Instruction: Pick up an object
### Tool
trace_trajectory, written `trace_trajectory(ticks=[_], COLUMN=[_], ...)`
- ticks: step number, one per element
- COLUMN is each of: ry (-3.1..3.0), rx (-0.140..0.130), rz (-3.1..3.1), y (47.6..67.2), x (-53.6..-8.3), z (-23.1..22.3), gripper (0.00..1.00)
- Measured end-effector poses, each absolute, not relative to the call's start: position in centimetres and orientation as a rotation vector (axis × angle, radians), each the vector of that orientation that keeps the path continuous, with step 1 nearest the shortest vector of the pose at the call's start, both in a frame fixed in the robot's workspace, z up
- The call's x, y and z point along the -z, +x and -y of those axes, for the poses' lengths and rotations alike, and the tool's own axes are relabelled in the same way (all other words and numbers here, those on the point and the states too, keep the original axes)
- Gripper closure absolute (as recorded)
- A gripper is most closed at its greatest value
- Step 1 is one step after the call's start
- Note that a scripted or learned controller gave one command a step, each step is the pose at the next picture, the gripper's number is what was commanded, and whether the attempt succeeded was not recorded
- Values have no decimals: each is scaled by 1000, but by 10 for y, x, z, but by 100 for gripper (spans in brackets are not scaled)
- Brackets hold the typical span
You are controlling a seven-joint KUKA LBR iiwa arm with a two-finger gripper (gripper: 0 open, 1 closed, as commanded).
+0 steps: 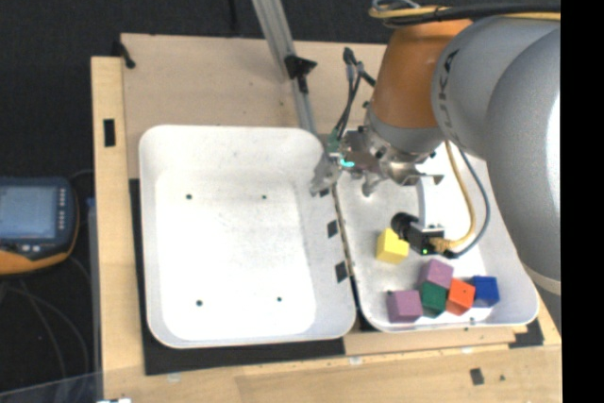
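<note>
Gripper (332, 173) above upper left corner of right bin (370, 274), just beside rim shared with left bin (156, 203); released or clenched, cannot tell. Yellow block (392, 246) nearer camera, apart from gripper. Beyond it, cluster at bin's near edge: upper purple block (437, 274), lower purple block (404, 305), green block (433, 297), orange block (461, 295), blue block (484, 289).

Right bin (370, 231) partly under arm (500, 109)
</note>
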State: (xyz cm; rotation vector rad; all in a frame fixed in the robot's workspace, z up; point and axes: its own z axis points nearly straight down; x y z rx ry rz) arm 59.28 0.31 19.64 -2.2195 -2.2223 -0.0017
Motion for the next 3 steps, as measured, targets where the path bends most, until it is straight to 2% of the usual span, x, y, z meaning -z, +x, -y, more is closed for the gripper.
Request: trace_trajectory(ticks=[1,2,3], ry=[-2224,-2229,-2209], rx=[-4,4,3], rz=[2218,2215,2231], y=[552,555,572], x=[-197,-207,-196], z=[-5,-5,-91], gripper=[0,100,100])
